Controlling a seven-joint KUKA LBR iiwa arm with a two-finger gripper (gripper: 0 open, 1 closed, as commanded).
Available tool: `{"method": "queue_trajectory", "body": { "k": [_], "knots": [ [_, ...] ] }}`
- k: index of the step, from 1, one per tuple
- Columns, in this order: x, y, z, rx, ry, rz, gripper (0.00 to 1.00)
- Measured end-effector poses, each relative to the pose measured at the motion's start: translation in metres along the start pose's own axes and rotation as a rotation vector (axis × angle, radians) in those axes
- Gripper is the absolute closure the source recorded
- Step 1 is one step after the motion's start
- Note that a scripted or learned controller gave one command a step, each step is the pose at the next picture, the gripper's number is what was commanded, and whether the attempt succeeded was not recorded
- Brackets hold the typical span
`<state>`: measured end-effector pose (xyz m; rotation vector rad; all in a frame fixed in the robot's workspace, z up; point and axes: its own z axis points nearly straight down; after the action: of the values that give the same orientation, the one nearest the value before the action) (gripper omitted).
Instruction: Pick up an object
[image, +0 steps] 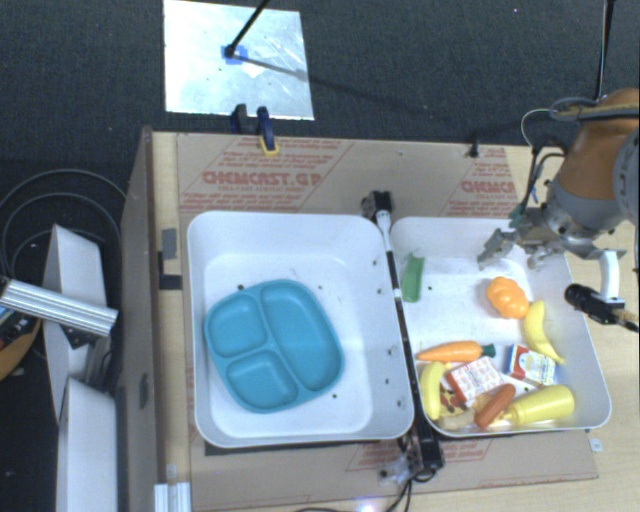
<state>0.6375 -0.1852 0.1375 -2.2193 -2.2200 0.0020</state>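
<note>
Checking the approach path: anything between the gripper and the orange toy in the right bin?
Nothing visible. The gripper hangs over the right bin's far right corner, and the orange toy lies just nearer the camera on bare bin floor. The banana lies beside the toy on its right, off the line between them.

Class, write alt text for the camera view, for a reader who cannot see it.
A robot arm's hand hovers over the far side of the right bin, above toy food including an orange, a banana and a carrot. The left bin holds a blue divided plate.
</note>
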Motion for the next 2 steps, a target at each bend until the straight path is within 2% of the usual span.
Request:
{"method": "queue_trajectory", "body": {
  "k": [1, 2],
  "knots": [
    [0.034, -0.011, 0.018, -0.002, 0.0, -0.005, 0.0],
    [0.003, 0.033, -0.011, -0.012, -0.004, -0.004, 0.0]
  ]
}}
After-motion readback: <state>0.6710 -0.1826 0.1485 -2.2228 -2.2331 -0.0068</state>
